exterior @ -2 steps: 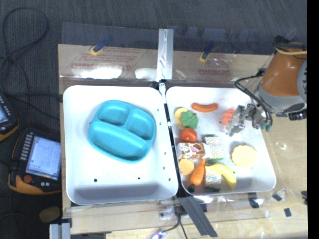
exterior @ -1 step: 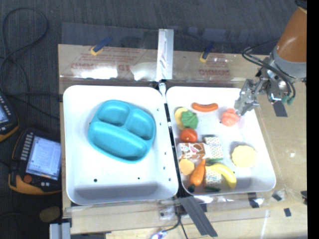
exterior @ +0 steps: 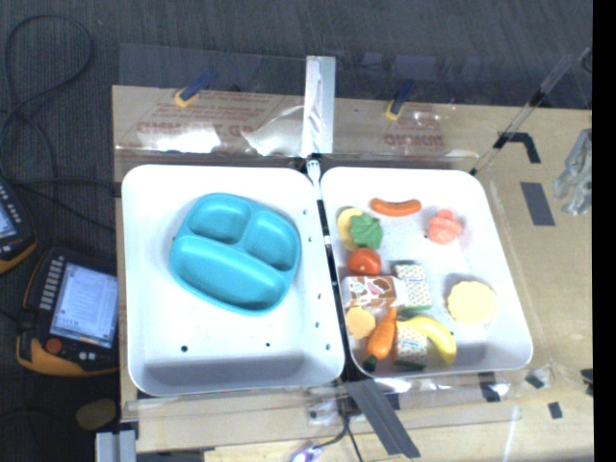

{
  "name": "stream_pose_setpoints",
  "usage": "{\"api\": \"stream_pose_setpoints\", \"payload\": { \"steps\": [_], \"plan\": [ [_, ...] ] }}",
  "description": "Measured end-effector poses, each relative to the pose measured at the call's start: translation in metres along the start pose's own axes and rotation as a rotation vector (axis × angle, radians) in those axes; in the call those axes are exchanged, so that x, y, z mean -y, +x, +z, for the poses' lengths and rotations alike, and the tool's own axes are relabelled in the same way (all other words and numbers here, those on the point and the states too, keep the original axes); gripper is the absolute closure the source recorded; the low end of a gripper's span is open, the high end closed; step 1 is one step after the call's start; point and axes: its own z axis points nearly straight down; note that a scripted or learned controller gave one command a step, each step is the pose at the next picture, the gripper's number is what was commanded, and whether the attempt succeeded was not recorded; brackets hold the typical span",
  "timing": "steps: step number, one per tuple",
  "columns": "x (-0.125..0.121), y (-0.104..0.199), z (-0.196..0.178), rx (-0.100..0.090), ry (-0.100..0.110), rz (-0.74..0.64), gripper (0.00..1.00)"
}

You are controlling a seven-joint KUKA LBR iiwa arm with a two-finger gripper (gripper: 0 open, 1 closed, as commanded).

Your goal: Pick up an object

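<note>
Grey jaws (exterior: 576, 173), their state impossible to tell, are seen well right of the pink toy (exterior: 444, 226).

Toy food pile (exterior: 404, 287) in right bin (exterior: 500, 258): sausage, tomato, banana, carrot, yellow disc.

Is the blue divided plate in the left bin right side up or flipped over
Right side up. The blue divided plate in the left bin shows its three hollow compartments facing upward.

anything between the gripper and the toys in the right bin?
Nothing visible. The gripper sits off to the right of the right bin, over the bench. Nearest toys, the pink one and the yellow disc, lie uncovered.
</note>
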Motion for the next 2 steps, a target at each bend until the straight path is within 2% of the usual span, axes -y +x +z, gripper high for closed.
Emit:
{"api": "stream_pose_setpoints", "payload": {
  "steps": [1, 2],
  "plan": [
    [0.017, 0.0148, -0.0335, 0.001, -0.001, -0.397, 1.0],
    [0.0162, 0.0198, -0.0331, 0.0, -0.002, -0.722, 1.0]
  ]
}}
